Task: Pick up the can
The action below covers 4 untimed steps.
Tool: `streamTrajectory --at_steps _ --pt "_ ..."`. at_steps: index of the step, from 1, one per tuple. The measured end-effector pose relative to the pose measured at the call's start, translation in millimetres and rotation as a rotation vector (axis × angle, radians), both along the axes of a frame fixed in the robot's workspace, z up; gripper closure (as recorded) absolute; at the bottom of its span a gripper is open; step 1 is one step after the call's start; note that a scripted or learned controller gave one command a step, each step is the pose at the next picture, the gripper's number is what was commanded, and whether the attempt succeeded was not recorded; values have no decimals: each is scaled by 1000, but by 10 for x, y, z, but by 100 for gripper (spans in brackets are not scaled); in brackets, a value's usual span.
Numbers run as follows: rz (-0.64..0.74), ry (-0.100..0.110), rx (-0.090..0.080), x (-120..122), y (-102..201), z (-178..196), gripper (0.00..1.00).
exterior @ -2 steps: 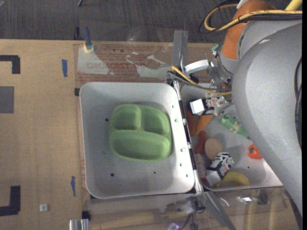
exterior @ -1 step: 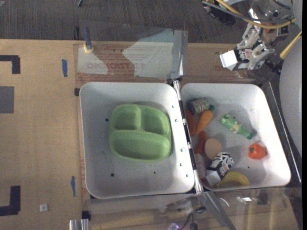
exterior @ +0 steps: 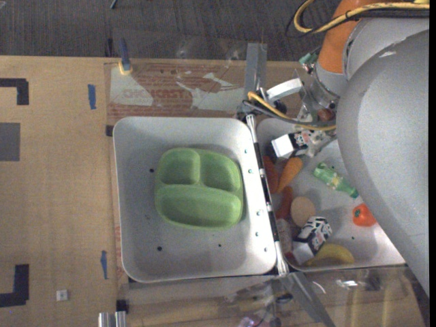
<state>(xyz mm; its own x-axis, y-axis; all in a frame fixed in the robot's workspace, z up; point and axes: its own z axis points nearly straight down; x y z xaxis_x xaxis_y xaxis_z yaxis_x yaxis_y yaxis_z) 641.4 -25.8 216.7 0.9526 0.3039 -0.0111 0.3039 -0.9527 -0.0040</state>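
The right bin (exterior: 381, 251) holds a heap of small items. A dark red cylinder (exterior: 286, 201) lies near that bin's left wall and looks like the can; its label cannot be read. My gripper (exterior: 300, 139) hangs over the far left corner of the same bin, under the grey arm (exterior: 381, 114) and its orange band (exterior: 340, 26). It sits beside a black-and-white carton (exterior: 283, 146), farther from the camera than the red cylinder and apart from it. The arm hides much of the bin's right side.
Also in the right bin are a carrot (exterior: 290, 172), a green bottle (exterior: 334, 180), a tan egg-shaped item (exterior: 304, 210), a cow-patterned carton (exterior: 315, 231), a banana (exterior: 331, 254) and a tomato (exterior: 363, 214). The left bin (exterior: 136, 251) holds a green divided plate (exterior: 199, 188).
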Motion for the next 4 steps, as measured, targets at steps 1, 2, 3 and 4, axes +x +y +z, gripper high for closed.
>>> streamTrajectory --at_steps 1,2,3,4 --pt "8 8 -1 4 29 56 100" --pt "-48 -8 -2 187 83 859 100" --pt "-65 -4 -2 -587 412 316 100" --pt "-50 -4 -3 -1243 849 308 100"
